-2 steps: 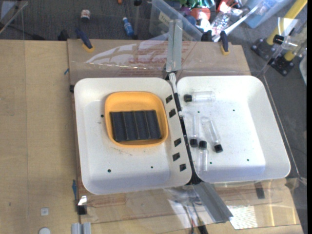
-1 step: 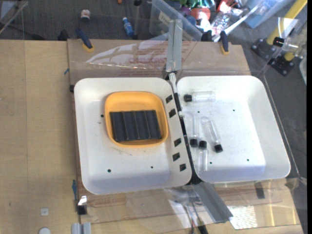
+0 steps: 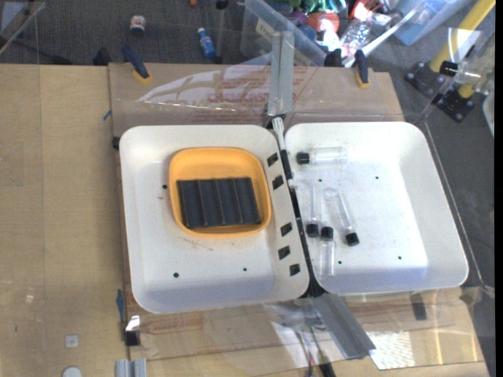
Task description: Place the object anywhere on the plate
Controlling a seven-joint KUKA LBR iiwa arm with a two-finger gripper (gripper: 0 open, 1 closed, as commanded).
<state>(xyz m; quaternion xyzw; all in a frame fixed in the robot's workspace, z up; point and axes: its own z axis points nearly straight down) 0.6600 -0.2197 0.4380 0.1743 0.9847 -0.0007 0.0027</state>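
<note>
Several vials lie in right bin, black block covers plate; end effector state cannot be told.

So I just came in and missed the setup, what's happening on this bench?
Nothing is being handled at this moment. The orange plate sits in the left bin with a black ribbed object lying on it. Several clear vials with black caps lie loose in the right bin.
</note>
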